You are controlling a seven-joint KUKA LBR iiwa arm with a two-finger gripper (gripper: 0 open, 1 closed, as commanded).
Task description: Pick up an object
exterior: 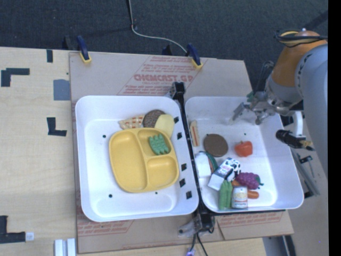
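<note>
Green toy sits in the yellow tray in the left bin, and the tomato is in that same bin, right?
Not quite. The camera view shows the green toy in the yellow tray in the left bin, but the tomato lies in the right bin.

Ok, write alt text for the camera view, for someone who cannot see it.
A grey and orange robot arm holds its end effector over the far part of the right bin, which contains toy food including a tomato and grapes. The left bin holds a yellow divided tray.
</note>
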